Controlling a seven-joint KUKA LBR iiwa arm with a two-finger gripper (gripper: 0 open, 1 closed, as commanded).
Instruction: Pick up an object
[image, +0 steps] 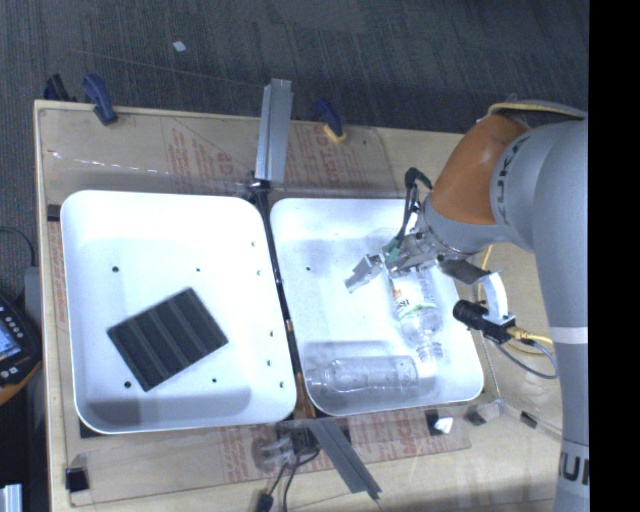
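**End effector low in the right bin, beside two clear bottles**

The end effector (368, 268) sits over the right bin (310, 230), its grey metal tip pointing left toward the bin's middle; whether it is released or clenched I cannot tell; nothing is visibly caught in it. A clear plastic bottle with a label (415, 310) lies just below and to its right, running down toward the bin's lower right corner, close to the wrist; a second clear bottle (362, 374) lies crosswise along the bin's front wall, apart from the tip. In the left bin (90, 225) a dark ribbed slab (167, 337) lies flat and tilted; both bins rest on the counter (150, 140).
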